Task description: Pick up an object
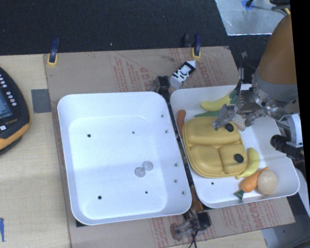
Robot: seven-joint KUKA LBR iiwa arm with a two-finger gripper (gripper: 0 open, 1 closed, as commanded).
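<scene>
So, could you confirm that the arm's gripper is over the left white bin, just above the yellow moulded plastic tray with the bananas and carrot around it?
Not quite: the bin is wrong. The camera view shows the gripper over the right white bin, just above the yellow moulded plastic tray, with a yellow banana and an orange carrot around it. The left white bin holds two small silvery discs.

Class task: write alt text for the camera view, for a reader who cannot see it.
A grey robot arm's gripper hovers over a yellow tray in the right white bin, among bananas, a carrot and a pale ball.
</scene>
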